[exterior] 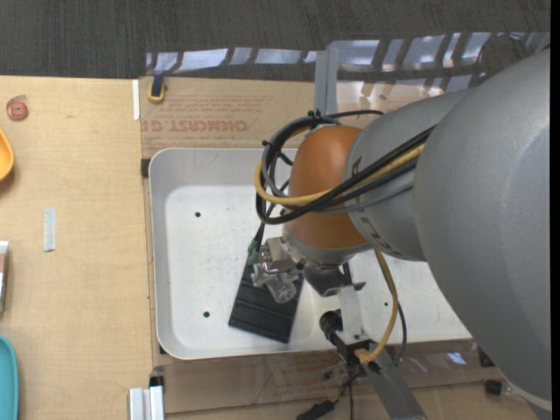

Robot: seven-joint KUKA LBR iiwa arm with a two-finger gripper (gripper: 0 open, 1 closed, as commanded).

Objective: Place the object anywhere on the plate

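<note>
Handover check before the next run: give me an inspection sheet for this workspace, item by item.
Surface: white bin on a wooden bench; small dark marks on the bin floor.
Job's things: a dark flat rectangular object lies in the bin near its front wall; plate nothing seen.
Clutter: orange item and teal item at the bench's left edge; a small grey strip on the bench.
Grippers: tool sits low over the dark object's upper end; finger state cannot be told.
Cables: black and yellow cables loop around the orange band.
Surroundings: printed cardboard behind the bin; dark carpet beyond.
</note>
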